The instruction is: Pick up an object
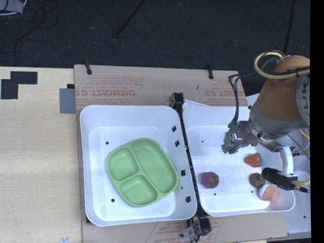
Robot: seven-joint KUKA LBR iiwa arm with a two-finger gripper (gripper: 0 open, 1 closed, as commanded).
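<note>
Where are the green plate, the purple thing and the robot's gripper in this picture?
Green plate (142,171): camera view, on the ridge where its three compartments meet.
Purple thing (209,179): camera view, middle of its rounded top.
Gripper (230,145): camera view, at the dark tip of the arm, above the right bin.

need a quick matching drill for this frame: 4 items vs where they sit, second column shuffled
Things:
1. green plate
2. purple ball
3. orange toy
4. gripper

Places:
A. right bin, close to the divider
B. above the right bin's middle, left of the orange toy
C. left bin
D. right bin, toward its right side, just below the arm

Pairs: 1-C, 2-A, 3-D, 4-B
</note>
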